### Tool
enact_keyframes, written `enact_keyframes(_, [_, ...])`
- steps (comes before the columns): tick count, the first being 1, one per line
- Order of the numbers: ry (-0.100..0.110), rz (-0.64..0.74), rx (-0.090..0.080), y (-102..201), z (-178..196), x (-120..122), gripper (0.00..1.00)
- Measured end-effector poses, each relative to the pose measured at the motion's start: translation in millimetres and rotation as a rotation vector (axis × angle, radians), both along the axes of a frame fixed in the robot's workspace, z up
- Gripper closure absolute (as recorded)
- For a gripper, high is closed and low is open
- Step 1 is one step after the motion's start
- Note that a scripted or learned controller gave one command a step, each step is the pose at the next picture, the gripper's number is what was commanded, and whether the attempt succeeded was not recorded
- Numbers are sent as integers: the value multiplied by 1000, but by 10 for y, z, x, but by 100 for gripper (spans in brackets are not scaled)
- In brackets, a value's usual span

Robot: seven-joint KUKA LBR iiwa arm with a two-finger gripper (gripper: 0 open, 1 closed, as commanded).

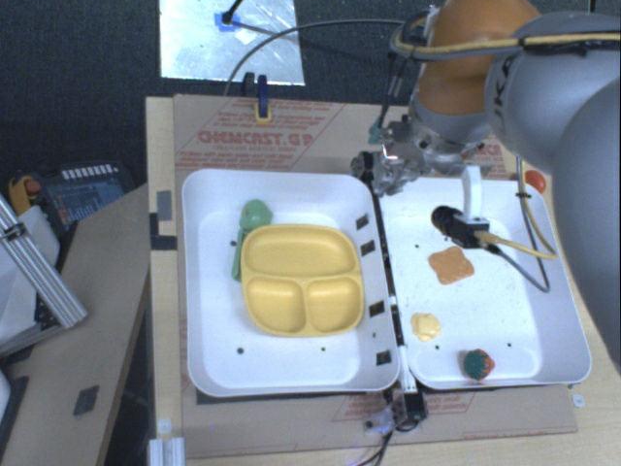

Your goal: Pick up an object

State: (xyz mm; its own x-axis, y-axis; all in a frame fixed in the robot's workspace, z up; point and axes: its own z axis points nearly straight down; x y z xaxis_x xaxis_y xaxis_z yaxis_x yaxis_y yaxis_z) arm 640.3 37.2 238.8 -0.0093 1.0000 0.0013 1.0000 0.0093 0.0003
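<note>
Right bin (548, 333), near edge inward: a green-and-red ball (475, 363), a small yellow piece (425, 326) and a flat tan piece (451, 264), each lying apart from the others. Left bin (209, 343): a yellow three-compartment plate (299, 280), with a green item (252, 217) touching its far left corner. Farthest, the arm (485, 56) hangs over the far end of the divide between the bins; whether its jaws are spread or pressed together cannot be told.

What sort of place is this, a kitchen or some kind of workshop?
Most likely a robotics test lab, not a kitchen: a grey robot arm hangs above two white bins that hold a yellow divided plate and small toy-like food pieces.
</note>
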Motion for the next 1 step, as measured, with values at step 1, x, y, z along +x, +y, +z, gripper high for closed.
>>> enact_keyframes(1, [0, 0, 1, 470, -102, -80, 100])
